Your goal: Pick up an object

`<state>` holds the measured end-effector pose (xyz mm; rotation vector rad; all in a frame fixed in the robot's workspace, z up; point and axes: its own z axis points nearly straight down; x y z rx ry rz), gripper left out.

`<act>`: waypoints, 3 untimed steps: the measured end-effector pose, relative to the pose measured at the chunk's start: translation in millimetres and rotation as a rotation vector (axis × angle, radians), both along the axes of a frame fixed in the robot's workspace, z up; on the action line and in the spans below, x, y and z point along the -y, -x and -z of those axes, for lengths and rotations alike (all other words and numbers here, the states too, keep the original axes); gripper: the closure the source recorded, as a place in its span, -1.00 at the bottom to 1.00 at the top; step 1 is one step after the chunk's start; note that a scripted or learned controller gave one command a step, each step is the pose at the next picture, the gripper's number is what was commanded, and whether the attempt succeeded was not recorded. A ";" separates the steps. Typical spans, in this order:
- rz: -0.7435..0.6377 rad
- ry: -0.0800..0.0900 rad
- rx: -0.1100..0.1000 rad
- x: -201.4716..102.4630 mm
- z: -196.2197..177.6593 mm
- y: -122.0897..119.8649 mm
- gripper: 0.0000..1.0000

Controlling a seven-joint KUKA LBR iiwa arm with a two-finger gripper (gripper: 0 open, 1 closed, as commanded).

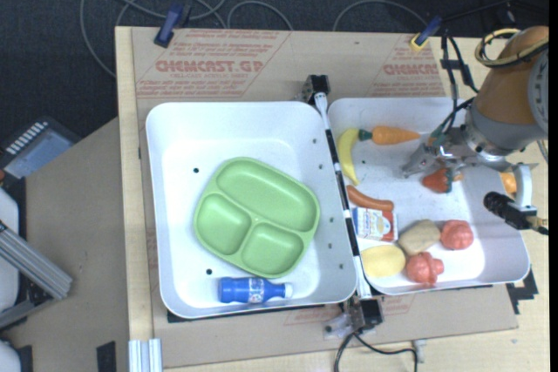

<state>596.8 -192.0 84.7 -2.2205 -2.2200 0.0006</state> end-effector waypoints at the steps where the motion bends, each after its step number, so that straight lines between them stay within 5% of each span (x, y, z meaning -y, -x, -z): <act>1: 0.000 0.001 0.002 0.1 -10.3 -0.6 1.00; 2: 0.000 0.001 0.002 0.0 -10.0 -0.5 -1.00; 3: 0.000 0.000 0.000 -6.9 0.4 31.6 -1.00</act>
